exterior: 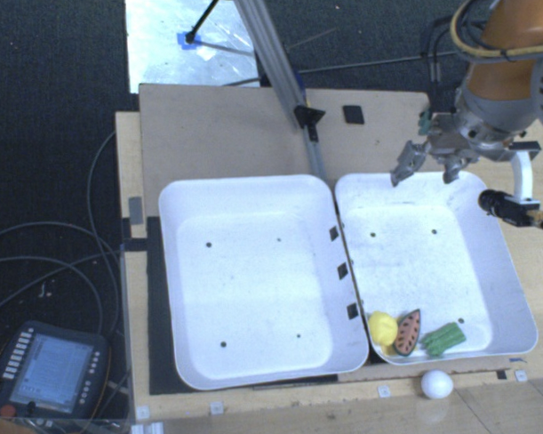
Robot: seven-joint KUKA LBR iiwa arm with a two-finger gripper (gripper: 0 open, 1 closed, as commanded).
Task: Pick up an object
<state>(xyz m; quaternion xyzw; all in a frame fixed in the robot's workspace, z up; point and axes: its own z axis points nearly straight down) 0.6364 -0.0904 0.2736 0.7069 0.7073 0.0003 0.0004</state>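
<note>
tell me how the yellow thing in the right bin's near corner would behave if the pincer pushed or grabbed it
The yellow object looks rounded and smooth, so it would probably roll or slip aside under a push. It sits against the right bin wall beside the orange-brown piece, which likely limits rolling but crowds a grasp. The open pincer hangs above the far edge.

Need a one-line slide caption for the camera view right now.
Open gripper above right bin's far edge; yellow toy, orange toy, green toy at near edge.
</note>
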